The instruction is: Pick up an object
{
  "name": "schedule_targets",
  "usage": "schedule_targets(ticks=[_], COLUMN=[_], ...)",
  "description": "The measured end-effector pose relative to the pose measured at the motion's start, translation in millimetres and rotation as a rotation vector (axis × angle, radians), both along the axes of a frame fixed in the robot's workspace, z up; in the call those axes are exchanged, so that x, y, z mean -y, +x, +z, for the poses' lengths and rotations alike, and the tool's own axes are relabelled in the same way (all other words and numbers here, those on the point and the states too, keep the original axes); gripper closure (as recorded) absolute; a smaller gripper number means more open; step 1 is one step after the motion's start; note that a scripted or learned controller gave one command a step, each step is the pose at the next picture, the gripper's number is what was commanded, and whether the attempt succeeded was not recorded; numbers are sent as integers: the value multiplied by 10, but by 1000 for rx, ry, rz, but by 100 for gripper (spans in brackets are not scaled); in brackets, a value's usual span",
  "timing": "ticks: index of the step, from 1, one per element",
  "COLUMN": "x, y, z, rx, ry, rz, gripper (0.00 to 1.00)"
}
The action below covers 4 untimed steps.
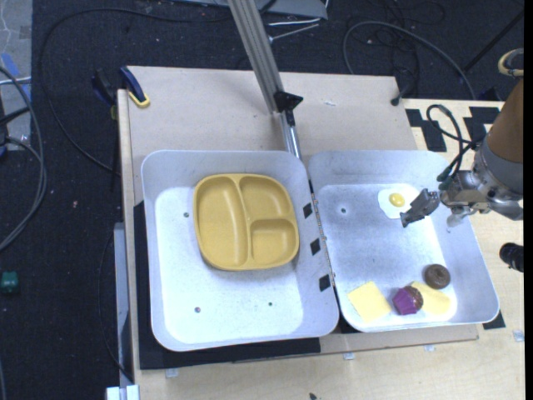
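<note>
No text, label, brand or number can be read anywhere. No legible sign is borne by any surface.

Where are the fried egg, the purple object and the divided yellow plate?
fried egg [395,200], camera view, on its yolk.
purple object [407,300], camera view, its top.
divided yellow plate [218,215], camera view, large compartment floor.

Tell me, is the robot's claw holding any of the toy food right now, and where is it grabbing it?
Nothing is held. The gripper hovers open above the right bin, just right of the fried egg, with nothing between its fingers.
</note>
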<state>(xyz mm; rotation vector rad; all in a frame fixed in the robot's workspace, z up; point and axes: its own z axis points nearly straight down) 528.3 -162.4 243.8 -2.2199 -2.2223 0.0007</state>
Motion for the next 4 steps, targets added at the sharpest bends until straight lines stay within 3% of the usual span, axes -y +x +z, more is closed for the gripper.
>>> schedule_targets(ticks=[1, 2, 3, 4], x=[-4, 7, 6, 17], y=[66, -29, -23, -4], z=[-606, -1202, -1518, -1384], rx=[-2, -5, 2, 9], ry=[0, 1, -1, -4], rz=[-2, -3, -3, -4], gripper=[0, 0, 0, 100])
